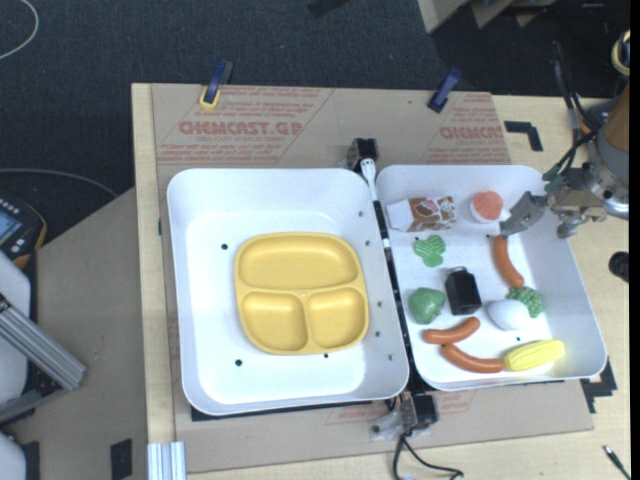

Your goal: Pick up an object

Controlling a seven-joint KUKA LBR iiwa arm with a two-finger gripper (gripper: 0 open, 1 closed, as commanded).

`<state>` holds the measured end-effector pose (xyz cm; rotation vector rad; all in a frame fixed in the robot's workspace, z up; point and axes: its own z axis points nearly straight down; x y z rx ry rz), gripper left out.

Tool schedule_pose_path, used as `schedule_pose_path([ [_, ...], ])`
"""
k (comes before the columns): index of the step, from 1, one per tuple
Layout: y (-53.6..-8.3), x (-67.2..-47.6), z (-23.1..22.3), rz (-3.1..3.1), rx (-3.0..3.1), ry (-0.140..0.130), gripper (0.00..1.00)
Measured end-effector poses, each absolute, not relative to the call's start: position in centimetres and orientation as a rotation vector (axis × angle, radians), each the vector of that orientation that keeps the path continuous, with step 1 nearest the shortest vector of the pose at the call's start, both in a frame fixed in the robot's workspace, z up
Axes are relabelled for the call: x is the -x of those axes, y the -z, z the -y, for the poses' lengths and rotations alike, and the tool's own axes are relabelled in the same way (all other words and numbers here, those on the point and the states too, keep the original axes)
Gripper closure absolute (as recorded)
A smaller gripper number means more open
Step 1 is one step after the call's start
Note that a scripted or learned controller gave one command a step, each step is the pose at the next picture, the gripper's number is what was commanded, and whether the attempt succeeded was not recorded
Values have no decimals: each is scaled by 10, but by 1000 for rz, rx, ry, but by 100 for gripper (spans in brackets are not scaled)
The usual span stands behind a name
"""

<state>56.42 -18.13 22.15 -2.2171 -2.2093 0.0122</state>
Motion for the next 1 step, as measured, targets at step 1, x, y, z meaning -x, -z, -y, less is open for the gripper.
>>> schedule_pose_path([
  [1, -229, -567, 181, 2222, 2222, 0, 0],
])
